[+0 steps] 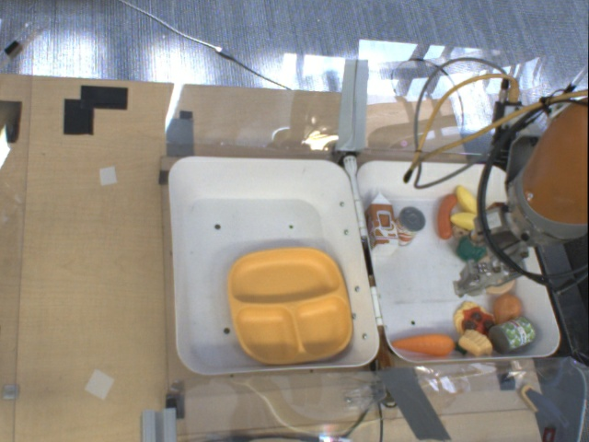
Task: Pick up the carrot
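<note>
Small orange plastic toy carrot (424, 344) lies flat against the near wall of the right white bin (405, 274), beside a red-and-yellow toy. Likely light, stiff, slick — best pinched mid-body across its width. Metal pincer (480, 275) hovers above-right; spread cannot be told.

Arm (552, 178) reaches in frm right; claw (480, 276) low.

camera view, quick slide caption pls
Arm's tool over the right bin; carrot at its near edge; yellow tray in left bin.
</note>
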`<state>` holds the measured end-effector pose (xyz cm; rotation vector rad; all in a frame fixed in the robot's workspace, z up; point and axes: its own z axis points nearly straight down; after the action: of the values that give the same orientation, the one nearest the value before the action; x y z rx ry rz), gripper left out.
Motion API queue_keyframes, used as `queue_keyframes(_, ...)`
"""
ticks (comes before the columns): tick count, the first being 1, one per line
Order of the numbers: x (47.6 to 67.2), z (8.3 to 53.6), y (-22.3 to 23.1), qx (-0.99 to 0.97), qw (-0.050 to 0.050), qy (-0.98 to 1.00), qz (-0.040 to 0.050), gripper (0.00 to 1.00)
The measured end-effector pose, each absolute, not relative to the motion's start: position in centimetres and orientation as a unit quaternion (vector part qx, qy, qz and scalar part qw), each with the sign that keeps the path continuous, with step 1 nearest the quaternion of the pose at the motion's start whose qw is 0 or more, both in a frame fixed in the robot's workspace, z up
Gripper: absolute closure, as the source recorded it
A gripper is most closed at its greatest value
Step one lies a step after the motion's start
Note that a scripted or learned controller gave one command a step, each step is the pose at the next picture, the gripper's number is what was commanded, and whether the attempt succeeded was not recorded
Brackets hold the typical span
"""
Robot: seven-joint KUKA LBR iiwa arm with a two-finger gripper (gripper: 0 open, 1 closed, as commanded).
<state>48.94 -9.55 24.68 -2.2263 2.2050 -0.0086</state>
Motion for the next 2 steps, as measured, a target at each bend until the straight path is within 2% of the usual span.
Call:
queue_keyframes(1, 48.7, 12.8, -13.6, -0.902, 0.001, 0.432, 0.0011, 1.00)
queue_keyframes(2, 50.8, 24.7, -18.4, -0.955, 0.001, 0.296, -0.0043, 1.00)
